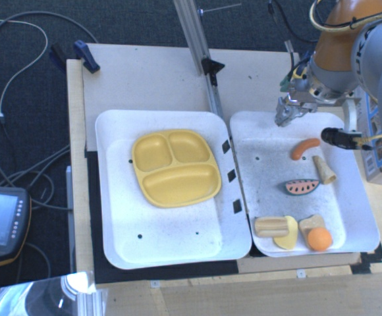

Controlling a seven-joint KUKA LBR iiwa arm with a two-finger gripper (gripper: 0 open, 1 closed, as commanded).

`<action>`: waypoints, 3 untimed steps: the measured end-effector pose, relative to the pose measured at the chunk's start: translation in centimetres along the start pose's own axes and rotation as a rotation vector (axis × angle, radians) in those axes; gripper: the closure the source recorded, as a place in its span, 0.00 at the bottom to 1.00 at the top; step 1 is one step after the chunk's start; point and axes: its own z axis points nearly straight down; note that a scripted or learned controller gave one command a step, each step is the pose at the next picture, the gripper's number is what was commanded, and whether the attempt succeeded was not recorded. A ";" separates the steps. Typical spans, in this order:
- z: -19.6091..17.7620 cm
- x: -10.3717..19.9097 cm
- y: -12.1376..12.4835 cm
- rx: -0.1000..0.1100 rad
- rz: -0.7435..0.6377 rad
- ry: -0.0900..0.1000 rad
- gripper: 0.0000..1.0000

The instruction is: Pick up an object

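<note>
My gripper (285, 115) hangs over the far left corner of the right bin (265, 170), with nothing visibly held. Below and to its right in that bin lie an orange-red sausage (305, 148), a tan cone-shaped piece (323, 169) and a watermelon slice (301, 187). Along the bin's near edge sit a tan bread block (271, 226), a yellow wedge (286, 241), a small tan chunk (311, 223) and an orange ball (319, 239).
The left bin (171, 236) holds a yellow divided plate (176, 166). A slanted metal post (194, 25) rises behind the two bins. Black clips (232, 175) line the seam between them. A blue clamp (85, 54) sits at the bench's far left corner.
</note>
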 end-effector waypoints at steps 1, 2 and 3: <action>-5.6 0.0 0.2 -0.002 -0.001 0.000 1.00; -7.0 5.3 -1.4 0.007 -0.006 0.005 1.00; -8.0 10.3 -2.8 0.008 -0.006 0.005 1.00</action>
